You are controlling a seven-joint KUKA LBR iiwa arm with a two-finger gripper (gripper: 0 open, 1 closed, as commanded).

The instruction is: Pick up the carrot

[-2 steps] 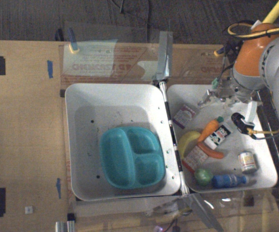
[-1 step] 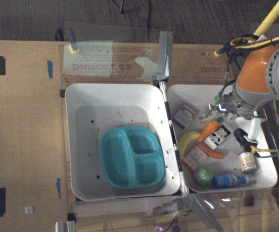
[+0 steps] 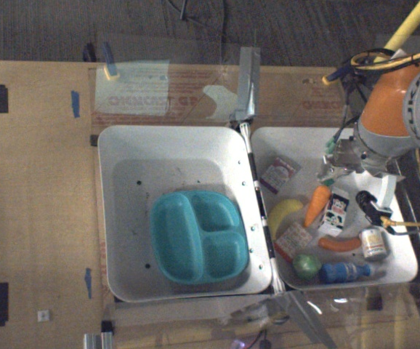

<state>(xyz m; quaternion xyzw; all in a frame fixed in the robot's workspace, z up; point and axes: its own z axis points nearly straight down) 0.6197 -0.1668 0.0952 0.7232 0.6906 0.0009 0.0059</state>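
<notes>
- The gripper (image 3: 331, 171) hangs over the right bin (image 3: 406, 267); whether it is open or closed, I cannot tell.
- The carrot (image 3: 316, 205) lies tilted just below it, top end nearest.
- Risk: the card (image 3: 334, 212) touching the carrot, and the lemon (image 3: 285, 214) near it, could get nudged or grabbed instead.

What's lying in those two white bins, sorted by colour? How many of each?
Teal: 1, divided tray
Orange: 2, carrot, sausage-like piece
Yellow: 1
Green: 1
Blue: 1, bottle
Whitish packets, can: 4
Total: 10
</notes>
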